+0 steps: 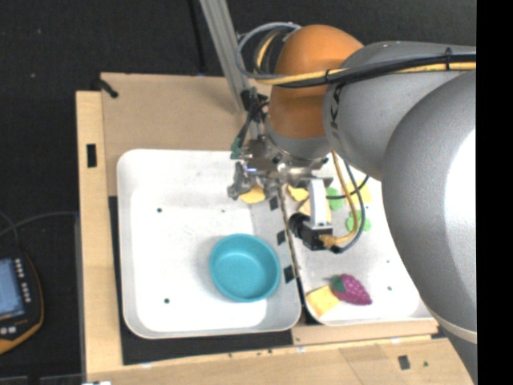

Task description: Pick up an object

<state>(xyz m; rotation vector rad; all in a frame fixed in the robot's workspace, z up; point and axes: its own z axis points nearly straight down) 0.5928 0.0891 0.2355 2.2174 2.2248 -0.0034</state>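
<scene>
My gripper (258, 184) hangs over the ridge between the two white bins, near their far side. A yellow object (253, 196) shows just under it, at the right edge of the left bin (152, 239). More yellow (298, 192) peeks out beside it in the right bin (393, 295). A teal bowl (244, 268) sits in the left bin's near right part. A purple berry-like toy (351, 289) and a yellow block (322, 300) lie at the right bin's near left corner. A green object (337, 203) is partly hidden behind the wrist cables.
The big grey arm covers most of the right bin. A metal pole (220, 30) slants up behind the bins. A handheld pendant (16, 295) lies off the bench at the left. The tan bench (160, 111) surrounds the bins.
</scene>
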